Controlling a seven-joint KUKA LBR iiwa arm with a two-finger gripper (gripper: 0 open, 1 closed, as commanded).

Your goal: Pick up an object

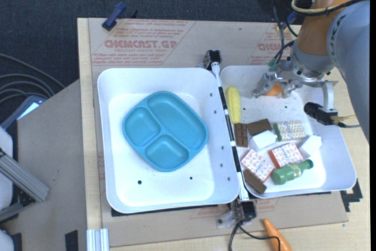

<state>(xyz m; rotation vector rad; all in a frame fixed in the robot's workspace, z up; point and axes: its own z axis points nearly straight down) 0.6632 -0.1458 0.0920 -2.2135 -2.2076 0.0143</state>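
- Camera view, far left: the left bin (111, 144) sits on the bench, and a blue divided plate (165, 130) with three compartments lies flat near its middle, turned at a slant.
- At the seam where the two bins meet, a yellow corn cob (234, 104) lies lengthwise in the right bin (341, 167), just beside the dividing wall.
- Below the corn, a dark brown bar (240, 134) lies along the same wall, and a second brown block (259, 126) is just to its right.
- A cluster of small things fills the lower half of that bin: a white block (264, 140), two red-and-white patterned boxes (257, 163) and (286, 154), and a paler patterned packet (290, 129) above them, all touching or nearly so.
- A green bottle (290, 172) lies on its side at the lower edge of the cluster, its cap pointing up and right.
- My gripper (275, 85) is at the upper part of the right bin, well apart from the cluster. A small orange object (272, 90) shows right at my fingertips; I cannot tell whether my fingers are around it or merely over it, nor whether they are apart or together.
- My arm (335, 20) comes in from the right, its orange band above the wrist.
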